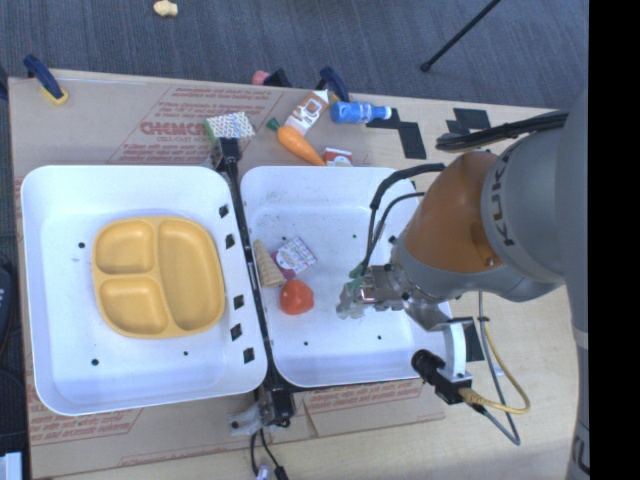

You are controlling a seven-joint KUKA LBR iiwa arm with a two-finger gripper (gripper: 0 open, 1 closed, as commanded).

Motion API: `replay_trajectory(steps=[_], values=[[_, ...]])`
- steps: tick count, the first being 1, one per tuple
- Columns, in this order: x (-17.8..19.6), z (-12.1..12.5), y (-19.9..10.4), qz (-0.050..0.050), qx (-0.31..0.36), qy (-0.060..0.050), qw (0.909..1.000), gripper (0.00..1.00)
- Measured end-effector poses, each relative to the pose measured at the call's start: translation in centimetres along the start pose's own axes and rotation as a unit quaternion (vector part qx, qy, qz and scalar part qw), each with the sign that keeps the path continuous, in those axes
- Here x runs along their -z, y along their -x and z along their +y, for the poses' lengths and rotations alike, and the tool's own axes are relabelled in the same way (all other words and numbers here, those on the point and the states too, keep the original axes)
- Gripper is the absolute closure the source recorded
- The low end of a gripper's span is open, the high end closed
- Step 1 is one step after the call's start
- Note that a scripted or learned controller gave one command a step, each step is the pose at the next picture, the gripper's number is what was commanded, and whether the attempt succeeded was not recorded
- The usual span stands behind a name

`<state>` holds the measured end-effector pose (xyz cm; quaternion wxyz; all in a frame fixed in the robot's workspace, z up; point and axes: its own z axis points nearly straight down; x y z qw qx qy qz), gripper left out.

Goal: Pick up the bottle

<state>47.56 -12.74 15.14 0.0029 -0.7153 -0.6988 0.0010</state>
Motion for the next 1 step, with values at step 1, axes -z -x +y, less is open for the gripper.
replay_trajectory(steps=[1], values=[[-0.4, 0.17, 5.93, -0.001, -0.056, 0.001, 0.9984, 1.0]])
